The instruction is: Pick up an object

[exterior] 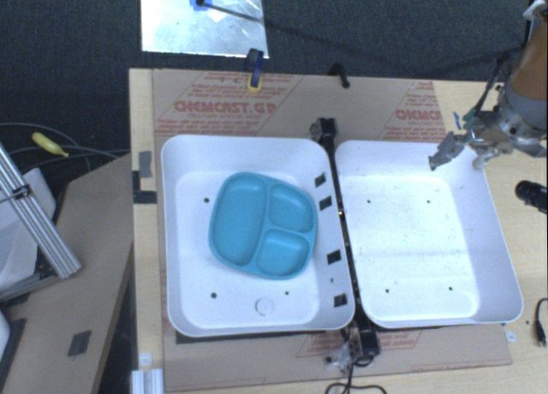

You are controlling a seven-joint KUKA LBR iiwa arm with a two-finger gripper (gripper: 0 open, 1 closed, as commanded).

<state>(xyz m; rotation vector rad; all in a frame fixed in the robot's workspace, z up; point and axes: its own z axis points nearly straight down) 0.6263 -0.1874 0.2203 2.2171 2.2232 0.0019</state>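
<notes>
A light blue divided plate [261, 223] lies flat in the left white bin [184, 170], slightly turned. A small pale disc [264, 305] rests on the bin floor just in front of the plate. My gripper [462, 155] hovers over the far right corner of the right white bin [497, 281], well away from the plate. Its two fingers [440, 157] are spread apart and hold nothing.
A black strip of clips [330, 204] runs between the two bins. Behind the bins are a cardboard sheet [223, 101], a yellow and blue clamp [254, 71] and a shiny metal plate [205, 7]. An aluminium frame [34, 221] stands at the left.
</notes>
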